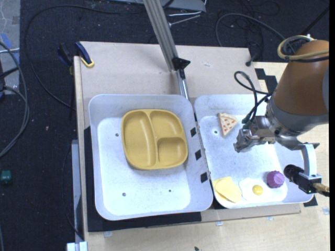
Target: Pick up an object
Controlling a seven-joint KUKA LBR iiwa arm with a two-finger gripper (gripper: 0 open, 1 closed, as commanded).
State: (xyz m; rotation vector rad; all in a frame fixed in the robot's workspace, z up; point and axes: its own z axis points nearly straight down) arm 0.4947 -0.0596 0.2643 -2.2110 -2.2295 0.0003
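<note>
In the right bin (230,163) lie a pizza-slice toy (227,123) at the back, a yellow cheese wedge (228,190), a fried-egg toy (255,189) and a small purple piece (275,179) along the front. My gripper (242,143) hangs over the middle of this bin, just right of and in front of the pizza slice, a little apart from it. Nothing shows between its fingers. The arm's orange band (306,72) and grey wrist cover the bin's back right part.
The left bin (104,187) holds a yellow divided plate (154,138). A metal pole (163,30) slants down from the back to the gap between the bins. Black clips (198,153) sit along the divider. Bare bin floor lies below the gripper.
</note>
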